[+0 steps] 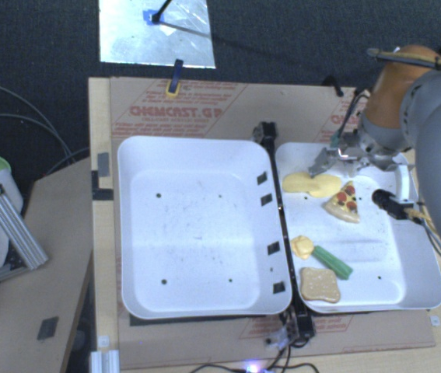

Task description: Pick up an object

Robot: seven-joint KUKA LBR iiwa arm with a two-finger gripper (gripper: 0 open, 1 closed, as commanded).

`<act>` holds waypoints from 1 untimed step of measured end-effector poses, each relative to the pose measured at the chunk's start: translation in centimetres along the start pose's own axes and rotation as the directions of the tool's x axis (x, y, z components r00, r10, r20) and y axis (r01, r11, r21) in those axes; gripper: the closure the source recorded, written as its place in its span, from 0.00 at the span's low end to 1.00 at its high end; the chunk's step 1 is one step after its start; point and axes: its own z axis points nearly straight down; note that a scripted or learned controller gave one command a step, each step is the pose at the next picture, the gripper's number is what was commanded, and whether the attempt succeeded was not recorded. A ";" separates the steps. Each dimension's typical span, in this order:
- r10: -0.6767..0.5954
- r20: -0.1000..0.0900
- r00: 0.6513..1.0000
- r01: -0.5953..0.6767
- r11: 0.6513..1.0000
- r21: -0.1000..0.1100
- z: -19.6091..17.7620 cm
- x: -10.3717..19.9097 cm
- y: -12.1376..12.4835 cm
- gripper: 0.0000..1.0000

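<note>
My gripper (326, 162) hangs over the far part of the right bin (418, 286), just above and touching or nearly touching the far edge of a flat yellow piece (312, 183). Nothing shows as held. A pizza slice (344, 202) lies just right of the yellow piece. Nearer the front lie a small yellow lump (302, 246), a green stick (333, 261) and a slice of toast (320, 284).
The left bin (197, 224) sits beside the right one, with a black divider (278, 208) between them. Both rest on a cardboard sheet (181, 103). The grey arm (438, 130) fills the right side above the bin.
</note>
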 end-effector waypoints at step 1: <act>0.012 0.001 1.000 -0.012 1.000 0.011 0.2 -6.9 -2.7 0.00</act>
